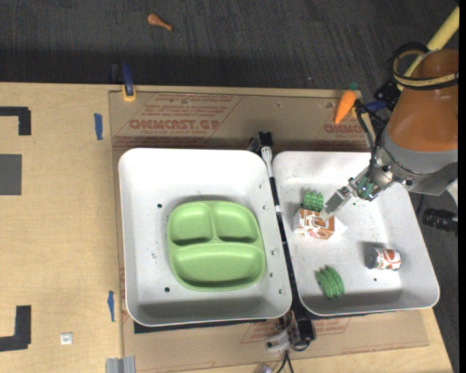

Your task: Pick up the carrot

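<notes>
Seen from the fixed camera above the tabletop [58,240], two shallow white bins sat side by side on a sheet of printed cardboard [175,120]. The left bin [138,175] held one thing: a pale green divided tray [215,243] with three compartments, lying near the bin's middle. The right bin [415,291] held four things: a small green ridged piece [313,199] toward its upper left, a white-and-orange patterned packet [315,224] just below that, a green ridged item [330,281] near the front wall, and a small can lying on its side [382,258] toward the right.

The carrot [345,105] lay outside both bins, on the cardboard behind the right bin's rear edge, orange with a green top. A second small orange object [159,22] lay well apart on the dark carpeted floor [233,36] beyond the tabletop.

The grey arm [422,109], its orange band showing, reached in from the right. The gripper [336,199] hung low over the right bin, pointing toward the green ridged piece and the packet; how far the fingers stood apart could not be told, and nothing was seen between them. Blue tape marks [97,125] and black tape corners [20,120] dotted the tabletop's left side.
</notes>
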Controlling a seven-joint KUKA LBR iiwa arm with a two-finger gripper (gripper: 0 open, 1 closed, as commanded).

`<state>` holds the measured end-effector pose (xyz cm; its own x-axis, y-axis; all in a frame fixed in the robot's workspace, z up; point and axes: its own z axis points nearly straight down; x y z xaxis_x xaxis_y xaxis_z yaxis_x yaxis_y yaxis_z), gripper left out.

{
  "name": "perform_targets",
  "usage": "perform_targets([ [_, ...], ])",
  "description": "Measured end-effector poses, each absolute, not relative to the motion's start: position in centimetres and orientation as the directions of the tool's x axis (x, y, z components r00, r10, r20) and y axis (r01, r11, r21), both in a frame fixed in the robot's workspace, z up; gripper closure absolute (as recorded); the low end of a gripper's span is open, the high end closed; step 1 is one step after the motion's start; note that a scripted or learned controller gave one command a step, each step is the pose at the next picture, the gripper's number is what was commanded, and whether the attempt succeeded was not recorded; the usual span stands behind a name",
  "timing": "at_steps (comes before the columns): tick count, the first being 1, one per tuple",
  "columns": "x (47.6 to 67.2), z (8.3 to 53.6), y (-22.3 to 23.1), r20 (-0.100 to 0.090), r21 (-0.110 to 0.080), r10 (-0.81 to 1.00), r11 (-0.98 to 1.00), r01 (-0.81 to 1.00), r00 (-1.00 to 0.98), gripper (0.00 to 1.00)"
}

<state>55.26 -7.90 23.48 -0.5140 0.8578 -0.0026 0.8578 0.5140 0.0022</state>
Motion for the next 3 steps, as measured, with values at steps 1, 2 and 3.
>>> perform_targets([
  [1, 52.3, 19.1, -3.1, 0.0, 0.001, 0.846, 0.533, 0.846, -0.533, 0.0],
  [2, 59.0, 19.2, -6.6, -0.002, 0.003, 0.919, 0.394, 0.919, -0.394, 0.0],
  [3, 51.8, 18.4, 0.2, 0.001, -0.001, 0.863, 0.505, 0.863, -0.505, 0.0],
])
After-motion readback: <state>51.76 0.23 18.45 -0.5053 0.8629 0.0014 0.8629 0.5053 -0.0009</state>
